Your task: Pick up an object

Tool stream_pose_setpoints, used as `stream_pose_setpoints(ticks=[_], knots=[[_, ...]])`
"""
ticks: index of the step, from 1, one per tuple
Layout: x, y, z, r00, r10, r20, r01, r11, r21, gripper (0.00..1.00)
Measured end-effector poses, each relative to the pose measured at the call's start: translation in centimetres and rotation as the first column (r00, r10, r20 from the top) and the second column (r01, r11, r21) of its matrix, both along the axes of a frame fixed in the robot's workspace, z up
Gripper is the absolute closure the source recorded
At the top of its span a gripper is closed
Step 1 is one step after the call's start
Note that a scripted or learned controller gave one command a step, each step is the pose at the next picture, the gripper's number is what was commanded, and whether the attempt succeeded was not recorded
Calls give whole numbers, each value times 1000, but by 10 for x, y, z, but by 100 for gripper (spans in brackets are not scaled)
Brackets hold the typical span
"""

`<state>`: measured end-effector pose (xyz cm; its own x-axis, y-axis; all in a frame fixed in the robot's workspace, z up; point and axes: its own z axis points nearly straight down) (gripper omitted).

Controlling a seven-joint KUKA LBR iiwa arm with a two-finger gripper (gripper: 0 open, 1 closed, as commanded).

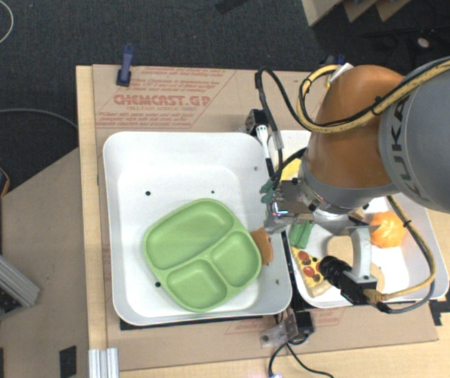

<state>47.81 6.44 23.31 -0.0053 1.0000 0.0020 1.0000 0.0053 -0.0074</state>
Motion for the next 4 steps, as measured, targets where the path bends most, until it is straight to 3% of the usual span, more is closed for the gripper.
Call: stream_pose_setpoints(ticks=[1, 2, 3, 4], knots=[[1, -3, 13, 1000, -6, 7, 6, 1000, -1, 100], [1, -16, 0, 1000, -7, 4, 7, 1000, -2, 100], [0, -80, -51, 1000, -12, 0, 12, 1000, -3, 100], [1, 44, -19, 1000, 8, 10, -9, 1000, 3, 100]])
